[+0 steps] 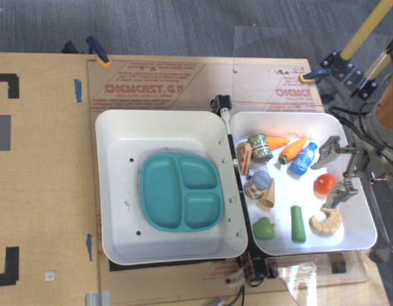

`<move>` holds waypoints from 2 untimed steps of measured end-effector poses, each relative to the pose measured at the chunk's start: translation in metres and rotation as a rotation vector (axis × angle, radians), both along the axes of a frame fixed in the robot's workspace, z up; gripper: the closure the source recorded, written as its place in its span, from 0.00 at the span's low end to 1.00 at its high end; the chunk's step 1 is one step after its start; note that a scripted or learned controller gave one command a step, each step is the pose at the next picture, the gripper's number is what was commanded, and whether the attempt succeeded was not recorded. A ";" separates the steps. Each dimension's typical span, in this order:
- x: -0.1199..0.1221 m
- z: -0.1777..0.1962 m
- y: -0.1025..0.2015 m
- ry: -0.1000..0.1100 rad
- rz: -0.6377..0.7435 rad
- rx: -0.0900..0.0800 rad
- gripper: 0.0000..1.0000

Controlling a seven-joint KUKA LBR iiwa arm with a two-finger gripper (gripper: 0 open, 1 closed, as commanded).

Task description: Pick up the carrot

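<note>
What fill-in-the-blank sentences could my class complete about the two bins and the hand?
1. The teal tray lies in the ____ bin.
2. The carrot touches a ____ bottle.
3. The hand is over the ____ bin.
4. The round toy between its fingers is ____.

Missing words: left; blue; right; red

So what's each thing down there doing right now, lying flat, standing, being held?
carrot: lying in the right bin, free of the jaws, leaning against the blue bottle.
blue bottle: lying on its side.
gripper: open, over the right bin, around the tomato, holding nothing.
tomato: resting between the jaws, ungripped.
green cucumber: lying flat.
croissant: lying flat.
teal tray: flat in the left bin, nothing in it.
</note>
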State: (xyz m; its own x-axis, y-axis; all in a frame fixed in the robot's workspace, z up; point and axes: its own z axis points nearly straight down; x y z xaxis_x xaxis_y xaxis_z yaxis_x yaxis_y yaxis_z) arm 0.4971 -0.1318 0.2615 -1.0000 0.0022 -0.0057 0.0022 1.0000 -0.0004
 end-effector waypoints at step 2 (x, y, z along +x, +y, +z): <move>0.103 -0.170 0.023 -0.003 -0.227 0.001 0.00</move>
State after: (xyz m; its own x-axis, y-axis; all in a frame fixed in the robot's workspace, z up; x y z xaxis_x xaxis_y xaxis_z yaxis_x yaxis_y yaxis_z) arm 0.6006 -0.1089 0.0920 -0.9738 0.2272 -0.0083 0.2272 0.9738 0.0009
